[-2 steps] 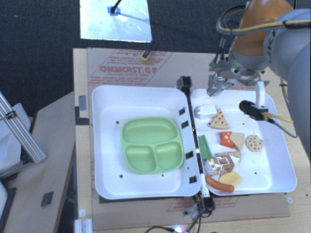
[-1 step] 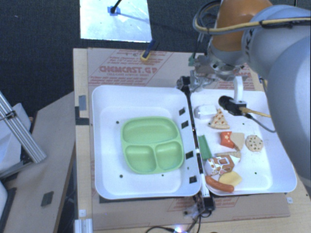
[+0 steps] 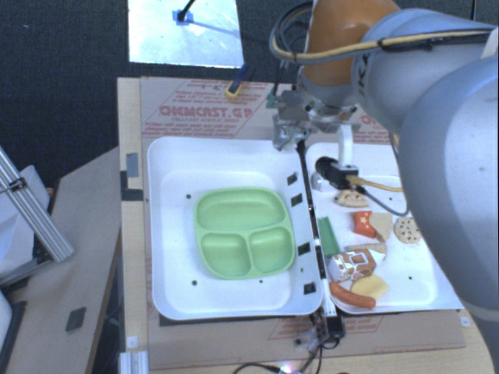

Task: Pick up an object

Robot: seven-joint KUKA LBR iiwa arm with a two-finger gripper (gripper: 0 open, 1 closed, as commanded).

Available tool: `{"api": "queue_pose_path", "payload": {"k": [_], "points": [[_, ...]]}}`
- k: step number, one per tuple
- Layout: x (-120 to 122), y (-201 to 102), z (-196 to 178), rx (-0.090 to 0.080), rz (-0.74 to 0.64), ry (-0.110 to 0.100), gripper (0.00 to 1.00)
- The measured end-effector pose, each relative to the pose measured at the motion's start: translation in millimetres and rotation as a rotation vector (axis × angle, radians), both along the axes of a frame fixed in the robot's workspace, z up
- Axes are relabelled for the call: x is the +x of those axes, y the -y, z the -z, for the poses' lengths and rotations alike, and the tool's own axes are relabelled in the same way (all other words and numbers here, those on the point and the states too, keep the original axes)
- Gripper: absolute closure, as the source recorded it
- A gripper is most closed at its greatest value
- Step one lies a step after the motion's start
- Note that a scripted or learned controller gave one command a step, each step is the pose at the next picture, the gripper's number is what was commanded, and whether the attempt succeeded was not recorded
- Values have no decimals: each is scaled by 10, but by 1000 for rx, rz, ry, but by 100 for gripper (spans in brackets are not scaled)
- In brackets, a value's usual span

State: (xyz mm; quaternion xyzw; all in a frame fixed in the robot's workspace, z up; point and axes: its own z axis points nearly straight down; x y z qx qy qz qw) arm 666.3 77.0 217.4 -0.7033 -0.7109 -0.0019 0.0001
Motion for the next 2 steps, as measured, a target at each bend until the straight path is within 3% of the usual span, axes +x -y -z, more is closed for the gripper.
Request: {"api": "queue_pose_path", "payload": {"k": [1, 2], "points": [[-63, -64, -152, -1, 4, 0, 100], [51, -46, -41, -3, 3, 1, 100]]}}
